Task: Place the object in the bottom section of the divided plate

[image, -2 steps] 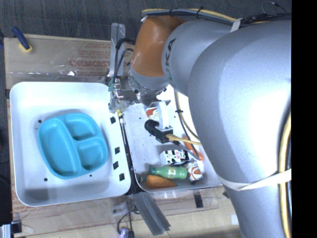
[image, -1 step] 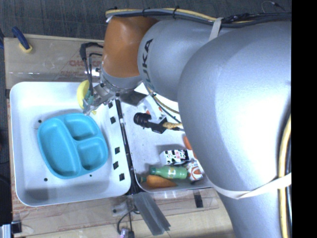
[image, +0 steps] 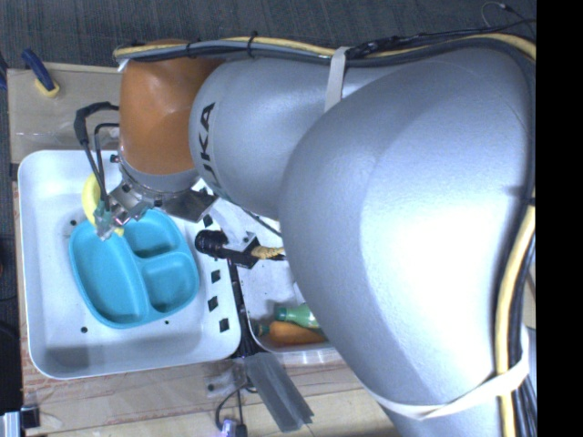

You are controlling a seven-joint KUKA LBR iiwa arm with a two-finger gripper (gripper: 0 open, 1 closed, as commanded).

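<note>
Gripper (image: 111, 217): low over the left bin, at the upper-left rim of the blue divided plate (image: 109, 276). Whether it is spread or closed cannot be told from this slant.
Object: a small yellow thing (image: 90, 195) just beside the gripper on its far side, at or just outside the plate's upper-left rim. Whether it is gripped or lying loose cannot be told, and it is in no section of the plate.
Plate: three sections, one large on the view's left and two smaller on the right, all showing bare blue.
Plate edges: it lies in the upper middle of the left bin (image: 55, 335). There is open white floor toward the bin's near wall and a narrower strip along the left wall.
Arm (image: 410, 226): the grey body covers the view's right and middle, with the orange band (image: 155, 107) above the wrist.
Right bin (image: 269, 285): mostly under the arm. A green thing (image: 296, 315) and an orange thing (image: 290, 333) lie at its near side, close together.
Surface: a wooden bench (image: 118, 394) under both bins.
Room: dark carpet (image: 273, 3) beyond the bench's far edge.
</note>
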